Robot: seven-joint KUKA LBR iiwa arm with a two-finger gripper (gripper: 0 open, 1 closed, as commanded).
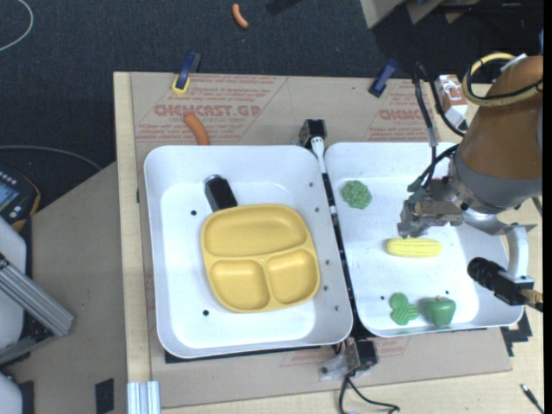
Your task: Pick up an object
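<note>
Corn, a small yellow cob, lay on its side in the right bin, with the pincer hanging just above its near end; whether the pincer was spread or pressed together could not be told from that slant. Being round and smooth, the cob would probably roll or squirt aside if the fingers closed off-centre. A drift could also catch the broccoli floret nearby.

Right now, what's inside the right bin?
The right bin holds a green broccoli piece, a yellow corn cob, and two green items near its front edge. The end effector hangs just above the corn; the arm covers the bin's right side.
</note>
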